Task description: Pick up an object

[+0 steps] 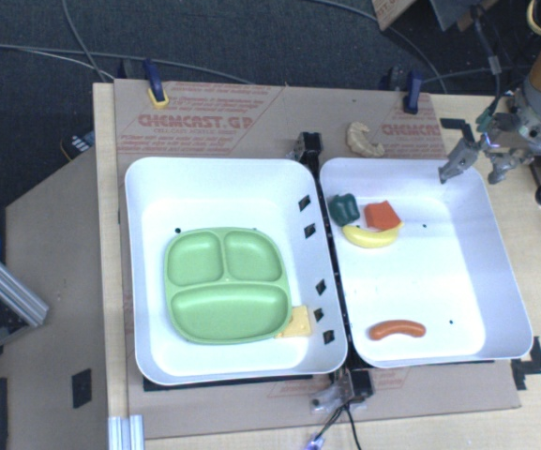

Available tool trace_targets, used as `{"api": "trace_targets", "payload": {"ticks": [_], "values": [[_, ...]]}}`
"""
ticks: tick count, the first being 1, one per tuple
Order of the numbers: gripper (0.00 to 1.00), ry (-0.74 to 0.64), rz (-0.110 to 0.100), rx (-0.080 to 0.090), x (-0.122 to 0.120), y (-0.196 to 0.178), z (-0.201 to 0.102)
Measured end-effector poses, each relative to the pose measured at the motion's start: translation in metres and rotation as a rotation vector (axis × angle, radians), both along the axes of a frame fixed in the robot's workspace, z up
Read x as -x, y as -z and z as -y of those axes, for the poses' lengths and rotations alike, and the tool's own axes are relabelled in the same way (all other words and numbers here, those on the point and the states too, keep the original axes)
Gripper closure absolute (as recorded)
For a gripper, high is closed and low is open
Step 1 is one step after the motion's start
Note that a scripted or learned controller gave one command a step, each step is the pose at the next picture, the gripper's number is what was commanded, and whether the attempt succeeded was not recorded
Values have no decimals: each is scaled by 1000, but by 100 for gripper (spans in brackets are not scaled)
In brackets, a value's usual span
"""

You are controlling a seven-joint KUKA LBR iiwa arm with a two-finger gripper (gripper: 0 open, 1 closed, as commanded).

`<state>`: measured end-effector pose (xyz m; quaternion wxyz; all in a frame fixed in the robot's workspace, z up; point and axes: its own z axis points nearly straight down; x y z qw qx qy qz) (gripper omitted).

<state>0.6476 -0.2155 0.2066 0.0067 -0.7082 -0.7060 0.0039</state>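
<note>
Over far-right corner of the right white bin [495,279], the gripper [476,162] hangs w/ fingers spread, holding nothing. Green pepper [344,208], red block [382,216] & yellow banana [372,237] cluster far-left in that bin; orange sausage [398,329] near edge. Green divided plastic tray [227,286] w/ yellow wedge [297,323] in left bin.

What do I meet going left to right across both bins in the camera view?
Green tray → cheese wedge → green pepper → banana → sausage → gripper, above the right bin's far corner.
</note>
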Motion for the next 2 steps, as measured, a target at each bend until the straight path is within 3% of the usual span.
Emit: {"api": "trace_targets", "payload": {"ticks": [1, 2], "values": [[0, -4, 15, 4, -3, -10, -1], [0, -4, 8, 2, -2, 54, 1]]}}
